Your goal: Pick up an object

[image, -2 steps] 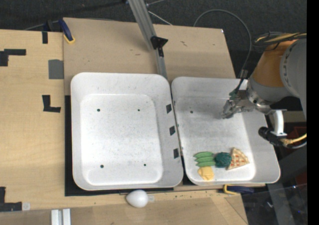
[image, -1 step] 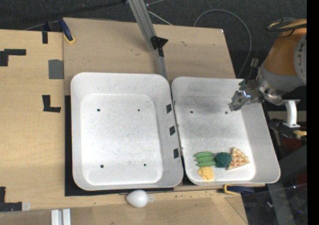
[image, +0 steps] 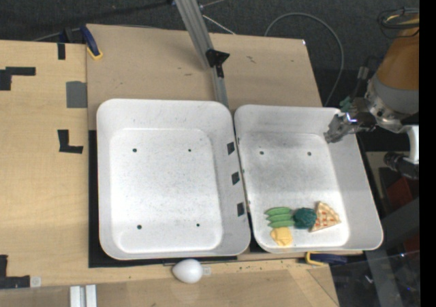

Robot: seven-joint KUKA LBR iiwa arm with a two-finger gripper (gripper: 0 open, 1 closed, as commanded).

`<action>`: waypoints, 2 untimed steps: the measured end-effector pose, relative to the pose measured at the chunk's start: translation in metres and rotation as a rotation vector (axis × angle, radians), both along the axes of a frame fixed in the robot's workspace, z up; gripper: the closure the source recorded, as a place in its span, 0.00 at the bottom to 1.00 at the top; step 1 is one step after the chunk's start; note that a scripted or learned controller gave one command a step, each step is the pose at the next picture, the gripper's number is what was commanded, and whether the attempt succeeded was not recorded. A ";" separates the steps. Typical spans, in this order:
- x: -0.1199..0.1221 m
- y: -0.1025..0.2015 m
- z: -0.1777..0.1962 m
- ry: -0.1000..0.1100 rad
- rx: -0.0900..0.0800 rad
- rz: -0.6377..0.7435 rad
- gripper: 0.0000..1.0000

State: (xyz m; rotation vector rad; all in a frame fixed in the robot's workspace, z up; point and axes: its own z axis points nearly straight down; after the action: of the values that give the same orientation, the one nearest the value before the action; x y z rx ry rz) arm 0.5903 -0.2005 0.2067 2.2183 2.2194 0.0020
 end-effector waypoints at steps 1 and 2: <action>0.001 0.000 0.049 -0.001 0.000 0.001 1.00; 0.007 0.051 0.053 0.003 0.003 0.006 1.00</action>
State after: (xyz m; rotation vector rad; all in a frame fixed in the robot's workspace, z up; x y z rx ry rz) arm 0.5972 -0.1497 0.2596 2.2149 2.2291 0.0019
